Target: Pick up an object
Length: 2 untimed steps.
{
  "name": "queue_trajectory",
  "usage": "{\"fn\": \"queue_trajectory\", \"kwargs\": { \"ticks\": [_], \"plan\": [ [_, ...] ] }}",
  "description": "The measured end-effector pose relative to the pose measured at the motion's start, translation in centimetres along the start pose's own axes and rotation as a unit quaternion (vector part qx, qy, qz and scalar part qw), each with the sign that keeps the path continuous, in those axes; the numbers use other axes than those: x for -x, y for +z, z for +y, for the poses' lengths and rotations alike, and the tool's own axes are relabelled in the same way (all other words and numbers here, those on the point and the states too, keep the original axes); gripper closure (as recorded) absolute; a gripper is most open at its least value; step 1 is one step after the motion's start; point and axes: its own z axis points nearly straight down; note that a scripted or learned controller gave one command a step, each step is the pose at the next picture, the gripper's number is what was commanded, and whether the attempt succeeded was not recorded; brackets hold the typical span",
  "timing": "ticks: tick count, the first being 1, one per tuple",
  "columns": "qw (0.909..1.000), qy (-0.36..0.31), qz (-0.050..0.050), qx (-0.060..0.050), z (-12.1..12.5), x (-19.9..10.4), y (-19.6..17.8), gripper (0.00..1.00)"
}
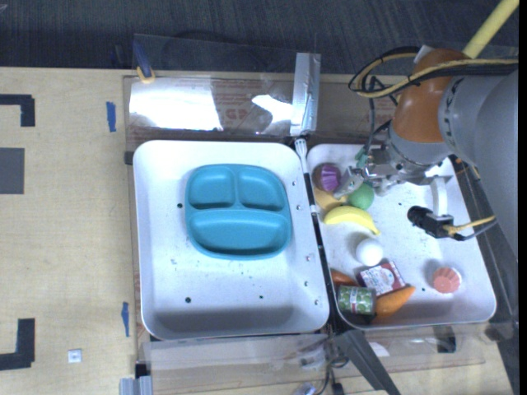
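Tool (pixel 368 174) sits low in right bin (pixel 473 299), upper left corner, over green ball (pixel 361 196); finger state cannot tell. Banana (pixel 352 218) beneath lies lengthwise left-right, ends curving down.

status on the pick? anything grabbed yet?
Done: the arm has reached into the right bin, end effector low by the green ball and purple item. In hand: nothing visibly gripped. Left: the grasp and lift; the banana and other items lie in the bin.
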Motion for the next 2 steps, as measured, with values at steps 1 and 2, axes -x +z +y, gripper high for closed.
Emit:
{"fn": "queue_trajectory", "kwargs": {
  "ticks": [1,2],
  "plan": [
    [1.0000,0.000,0.000,0.003,0.2,-0.1,-1.2,1.00],
    [0.9996,0.029,0.002,0.003,-3.5,-6.5,-10.1,1.00]
  ]
}}
